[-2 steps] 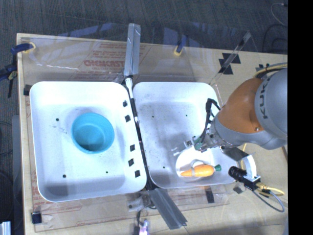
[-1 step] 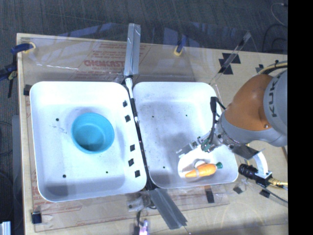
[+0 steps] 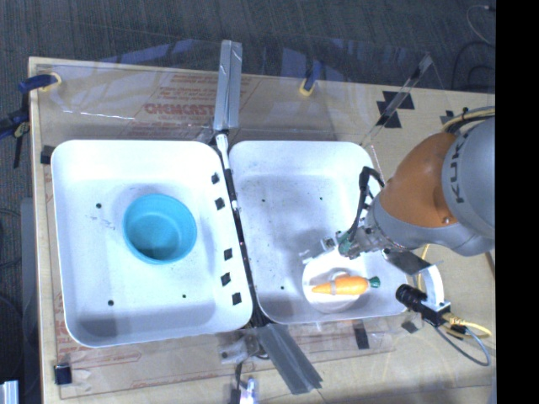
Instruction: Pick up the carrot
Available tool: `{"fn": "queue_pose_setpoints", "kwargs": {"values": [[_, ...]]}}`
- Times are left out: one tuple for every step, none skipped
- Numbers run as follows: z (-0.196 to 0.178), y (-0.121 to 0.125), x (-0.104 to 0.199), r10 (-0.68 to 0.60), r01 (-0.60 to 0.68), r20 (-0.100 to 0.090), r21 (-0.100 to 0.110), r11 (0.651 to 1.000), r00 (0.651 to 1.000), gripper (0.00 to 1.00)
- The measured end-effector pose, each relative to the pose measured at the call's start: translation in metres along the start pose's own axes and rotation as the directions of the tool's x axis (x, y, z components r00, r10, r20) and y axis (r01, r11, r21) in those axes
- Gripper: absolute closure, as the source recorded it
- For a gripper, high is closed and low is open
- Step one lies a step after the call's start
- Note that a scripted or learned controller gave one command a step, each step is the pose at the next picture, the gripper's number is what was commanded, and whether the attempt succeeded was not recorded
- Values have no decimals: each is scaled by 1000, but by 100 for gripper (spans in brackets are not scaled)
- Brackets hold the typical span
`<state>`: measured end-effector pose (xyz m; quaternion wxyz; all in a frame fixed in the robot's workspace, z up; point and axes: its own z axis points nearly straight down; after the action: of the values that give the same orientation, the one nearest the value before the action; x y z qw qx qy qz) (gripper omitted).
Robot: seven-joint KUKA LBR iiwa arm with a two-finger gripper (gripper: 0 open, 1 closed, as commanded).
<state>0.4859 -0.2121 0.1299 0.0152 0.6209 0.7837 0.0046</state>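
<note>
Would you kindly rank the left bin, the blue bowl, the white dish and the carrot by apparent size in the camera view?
1. Left bin
2. Blue bowl
3. White dish, partly covered by the arm, so less certain
4. Carrot

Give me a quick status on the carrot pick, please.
Tool low in right bin, just above carrot. Carrot lying on white plate, not gripped. Nothing blocking it.
</note>
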Motion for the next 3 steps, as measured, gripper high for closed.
{"fn": "queue_pose_setpoints", "kwargs": {"values": [[18, 4, 0, 97, -97, 4, -11, 995, 995, 0], [19, 6, 5, -73, 73, -3, -8, 997, 997, 0], [35, -4, 6, 227, -227, -9, 19, 974, 974, 0]]}}
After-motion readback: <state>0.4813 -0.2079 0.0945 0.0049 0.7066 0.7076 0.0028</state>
